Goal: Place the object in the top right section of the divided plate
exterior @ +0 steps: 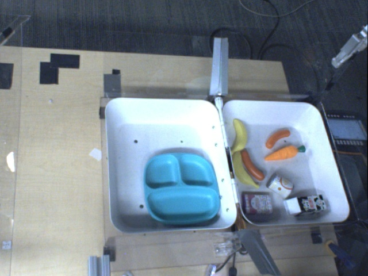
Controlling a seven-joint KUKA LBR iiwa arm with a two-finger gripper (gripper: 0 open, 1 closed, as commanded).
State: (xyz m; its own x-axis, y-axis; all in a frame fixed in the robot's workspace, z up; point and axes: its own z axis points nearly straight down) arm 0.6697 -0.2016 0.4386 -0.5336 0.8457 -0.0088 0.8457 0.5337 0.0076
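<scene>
A blue divided plate (148, 184) lies in the left white bin (123, 154), toward its front right. It has two small sections at the back and one long section at the front; the top right section (197, 170) holds nothing. The right bin (322, 131) holds a yellow banana (239, 135), a red sausage (253, 165) lying against it, a second sausage (278, 137) and an orange carrot (284, 152). A pale grey piece of the gripper (348, 49) shows far up at the right edge, well behind and apart from both bins.
Also in the right bin are a small white-and-orange cup (280, 184), a dark packet (257, 203) and a white carton (306, 204) along its front wall. A metal post (219, 68) rises behind the wall shared by the bins. Cables lie on the dark floor behind.
</scene>
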